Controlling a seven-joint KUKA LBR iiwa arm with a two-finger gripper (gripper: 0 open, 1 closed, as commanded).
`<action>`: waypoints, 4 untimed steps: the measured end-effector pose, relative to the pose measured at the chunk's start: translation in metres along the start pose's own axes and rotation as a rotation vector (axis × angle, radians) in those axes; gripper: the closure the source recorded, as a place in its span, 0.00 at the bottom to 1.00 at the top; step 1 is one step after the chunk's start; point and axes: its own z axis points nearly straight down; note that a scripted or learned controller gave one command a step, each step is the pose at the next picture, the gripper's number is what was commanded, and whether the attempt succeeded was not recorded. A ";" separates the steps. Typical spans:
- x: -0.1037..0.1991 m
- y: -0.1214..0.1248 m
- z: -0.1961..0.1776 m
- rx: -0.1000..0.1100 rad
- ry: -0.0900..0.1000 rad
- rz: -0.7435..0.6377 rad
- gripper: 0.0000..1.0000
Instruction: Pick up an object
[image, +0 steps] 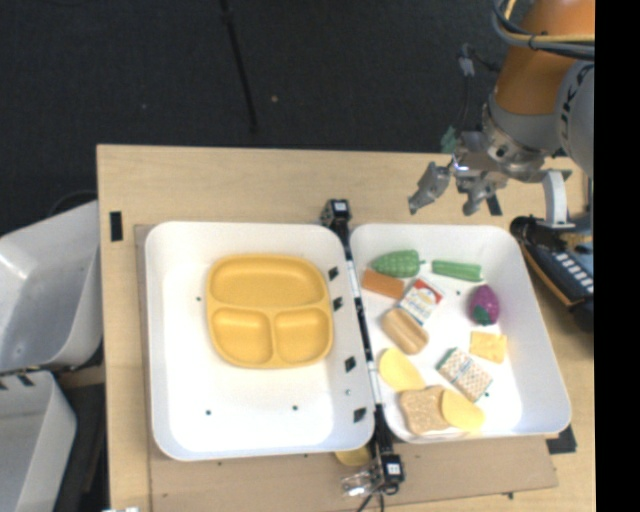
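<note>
The grey two-finger gripper (452, 192) hangs with fingers spread and nothing between them just beyond the far rim of the right shallow white bin (535, 300) — inside it the toy foods crowd together, so a descent may nudge neighbours or close on nothing

Single fixed camera, high above bench (200, 175), looks down at slant. Both white bins (170, 330) fully in frame, moderately far. Arm (535, 90) enters from right; fingers (428, 190) sit beyond bins' far edge.
</note>
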 end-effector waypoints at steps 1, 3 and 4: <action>0.112 0.013 -0.033 -0.003 0.001 -0.009 0.00; 0.126 -0.045 0.085 0.015 0.000 0.001 1.00; 0.208 -0.072 0.065 0.002 0.002 -0.008 1.00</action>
